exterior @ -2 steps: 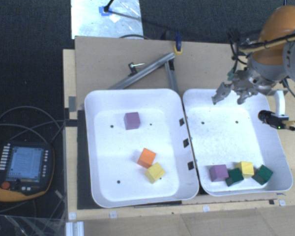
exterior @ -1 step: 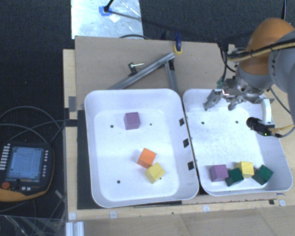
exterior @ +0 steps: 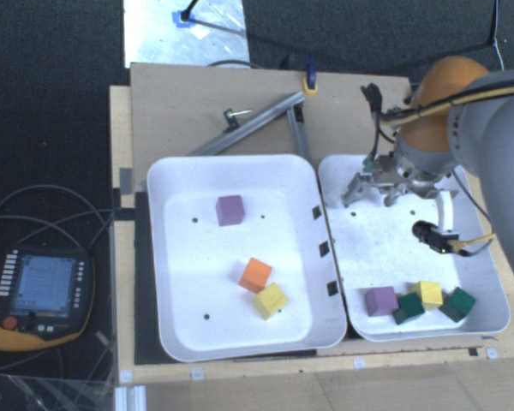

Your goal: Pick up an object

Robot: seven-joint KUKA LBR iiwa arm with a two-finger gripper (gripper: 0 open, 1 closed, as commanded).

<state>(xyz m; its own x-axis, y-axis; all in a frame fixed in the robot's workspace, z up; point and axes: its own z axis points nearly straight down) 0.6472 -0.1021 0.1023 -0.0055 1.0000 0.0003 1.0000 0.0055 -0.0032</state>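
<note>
- Here, arm (exterior: pixel 488 118) reaching in from the right, over the back part of the right bin (exterior: pixel 497 311).
- Gripper (exterior: pixel 375 193) hanging low above that bin's bare floor, near its back left corner; fingers spread apart, pinching nothing.
- In the right bin, along the front wall: purple cube (exterior: pixel 380 300), dark green cube (exterior: pixel 408 307), yellow cube (exterior: pixel 430 294), second dark green cube (exterior: pixel 457 303), packed close together, well apart from the gripper.
- In the left bin (exterior: pixel 167 229): purple block (exterior: pixel 230 210) toward the back; orange block (exterior: pixel 255 274) and yellow block (exterior: pixel 270 300) just beside each other nearer the front.
- Handheld control unit (exterior: pixel 34 298) lying left of the bench.
</note>
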